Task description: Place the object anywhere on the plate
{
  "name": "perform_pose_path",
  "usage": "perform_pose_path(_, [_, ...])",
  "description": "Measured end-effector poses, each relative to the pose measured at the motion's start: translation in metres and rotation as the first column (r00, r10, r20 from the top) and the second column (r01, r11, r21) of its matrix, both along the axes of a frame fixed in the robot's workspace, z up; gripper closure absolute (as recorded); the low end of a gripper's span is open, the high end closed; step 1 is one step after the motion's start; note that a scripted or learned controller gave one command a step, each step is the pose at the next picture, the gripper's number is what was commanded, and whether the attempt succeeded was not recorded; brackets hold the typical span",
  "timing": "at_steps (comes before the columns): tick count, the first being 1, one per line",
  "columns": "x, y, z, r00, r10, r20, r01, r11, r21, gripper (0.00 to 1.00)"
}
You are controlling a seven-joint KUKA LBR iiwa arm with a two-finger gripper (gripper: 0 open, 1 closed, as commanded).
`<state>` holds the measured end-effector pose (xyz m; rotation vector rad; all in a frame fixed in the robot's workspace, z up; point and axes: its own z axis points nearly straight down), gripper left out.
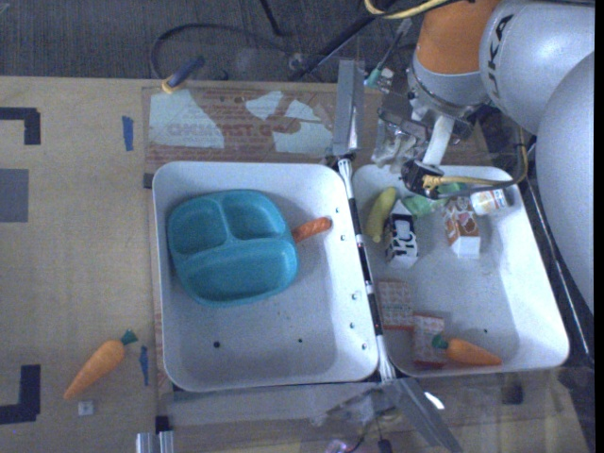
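A teal divided plate (pixel 231 245) lies in the left bin (pixel 274 347), toward its back left. A small orange carrot (pixel 312 227) rests just off the plate's right edge, touching or nearly touching its rim. My gripper (pixel 390 149) hangs over the back left corner of the right bin (pixel 528 300), above and just behind a yellow-green banana (pixel 380 212). Nothing can be seen held in it. A black-and-white carton (pixel 403 239) stands next to the banana.
The right bin also holds a small red and white carton (pixel 463 232), a small bottle (pixel 491 200), a green item (pixel 421 204), a second carrot (pixel 468 352) and flat packets (pixel 394 305). Another carrot (pixel 94 367) lies on the bench, left of the bins.
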<state>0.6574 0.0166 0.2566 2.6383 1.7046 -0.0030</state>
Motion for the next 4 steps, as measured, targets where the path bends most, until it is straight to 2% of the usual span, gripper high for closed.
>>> perform_pose_path(1, [0.007, 0.018, 0.074, 0.995, -0.099, 0.003, 0.099, 0.995, 0.001, 1.0])
perform_pose_path(2, [0.008, 0.063, -0.073, 0.994, 0.11, -0.002, -0.11, 0.994, 0.002, 1.0])
perform_pose_path(3, [0.007, 0.125, -0.087, 0.927, 0.374, 0.0, -0.374, 0.927, 0.003, 1.0])
perform_pose_path(4, [0.009, 0.184, -0.107, 0.779, 0.627, 0.004, -0.627, 0.779, 0.001, 1.0])
